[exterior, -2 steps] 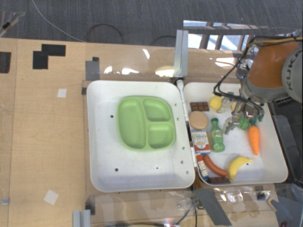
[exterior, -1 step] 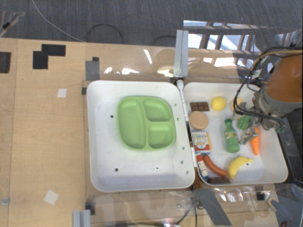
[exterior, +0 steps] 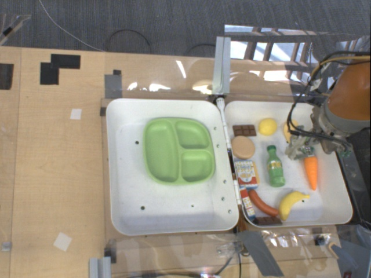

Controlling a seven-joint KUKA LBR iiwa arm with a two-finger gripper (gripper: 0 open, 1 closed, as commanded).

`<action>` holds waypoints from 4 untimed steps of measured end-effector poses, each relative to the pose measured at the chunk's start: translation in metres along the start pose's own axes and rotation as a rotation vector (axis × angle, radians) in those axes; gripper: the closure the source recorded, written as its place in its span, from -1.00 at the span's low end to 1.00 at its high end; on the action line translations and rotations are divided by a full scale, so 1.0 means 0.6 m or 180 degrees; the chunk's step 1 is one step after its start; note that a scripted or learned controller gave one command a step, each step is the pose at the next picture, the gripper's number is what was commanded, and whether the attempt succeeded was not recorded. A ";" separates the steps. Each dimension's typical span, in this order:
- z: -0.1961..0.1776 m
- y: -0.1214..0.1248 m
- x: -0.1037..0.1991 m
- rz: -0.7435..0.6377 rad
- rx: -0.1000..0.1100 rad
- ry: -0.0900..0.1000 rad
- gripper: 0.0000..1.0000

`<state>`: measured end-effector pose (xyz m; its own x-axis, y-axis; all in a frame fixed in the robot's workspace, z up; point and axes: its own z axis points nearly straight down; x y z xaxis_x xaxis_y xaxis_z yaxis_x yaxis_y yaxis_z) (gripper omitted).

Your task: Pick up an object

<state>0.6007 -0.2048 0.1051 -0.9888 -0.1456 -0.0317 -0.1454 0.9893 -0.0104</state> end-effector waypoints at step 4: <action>-0.074 0.011 0.091 -0.2163 -0.0043 0.0053 1.00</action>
<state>0.5444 -0.2062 0.1477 -0.6781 -0.7350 -0.0070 -0.7349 0.6781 -0.0102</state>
